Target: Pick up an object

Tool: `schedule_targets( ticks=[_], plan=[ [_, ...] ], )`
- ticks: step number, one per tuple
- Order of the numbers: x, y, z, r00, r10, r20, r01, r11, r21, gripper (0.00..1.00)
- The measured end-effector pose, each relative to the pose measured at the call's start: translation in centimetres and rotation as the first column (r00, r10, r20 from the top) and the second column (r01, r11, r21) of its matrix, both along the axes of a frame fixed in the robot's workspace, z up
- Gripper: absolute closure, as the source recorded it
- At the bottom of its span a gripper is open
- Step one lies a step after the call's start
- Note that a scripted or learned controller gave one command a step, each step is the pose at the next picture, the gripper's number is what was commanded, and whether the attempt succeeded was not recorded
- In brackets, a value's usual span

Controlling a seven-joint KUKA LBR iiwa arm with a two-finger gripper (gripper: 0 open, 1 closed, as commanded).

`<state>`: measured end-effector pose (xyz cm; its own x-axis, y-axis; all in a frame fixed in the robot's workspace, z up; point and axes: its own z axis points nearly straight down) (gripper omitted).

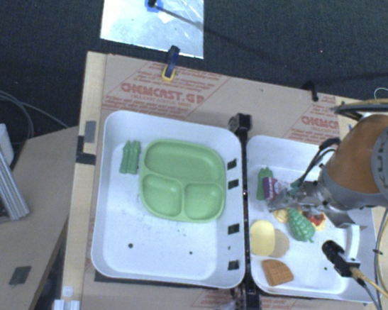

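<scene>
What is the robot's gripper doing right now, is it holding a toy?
Gripper: low in the right bin among the toy food; whether it is open, closed or holding anything cannot be told.

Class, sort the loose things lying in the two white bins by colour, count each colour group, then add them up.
Green: 4, namely divided plate, bean pods, small green piece, knobbly green piece
Yellow: 2, namely pale round piece, small yellow piece
Brown: 1, namely biscuit
Purple: 1, namely purple piece
Total: 8
A red scrap under the gripper is too hidden to count.
</scene>
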<state>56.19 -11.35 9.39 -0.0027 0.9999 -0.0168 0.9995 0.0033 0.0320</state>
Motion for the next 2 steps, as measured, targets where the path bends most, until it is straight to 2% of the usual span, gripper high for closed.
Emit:
schedule_targets(
  ticks=[1,2],
  plan=[
    [-2.6,-1.1,7.6,1.0,-0.003,-0.027,0.003,1.0,0.015,0.0],
    [-4.2,-1.1,6.3,0.999,-0.002,-0.032,0.003,1.0,0.017,0.0]
  ],
)
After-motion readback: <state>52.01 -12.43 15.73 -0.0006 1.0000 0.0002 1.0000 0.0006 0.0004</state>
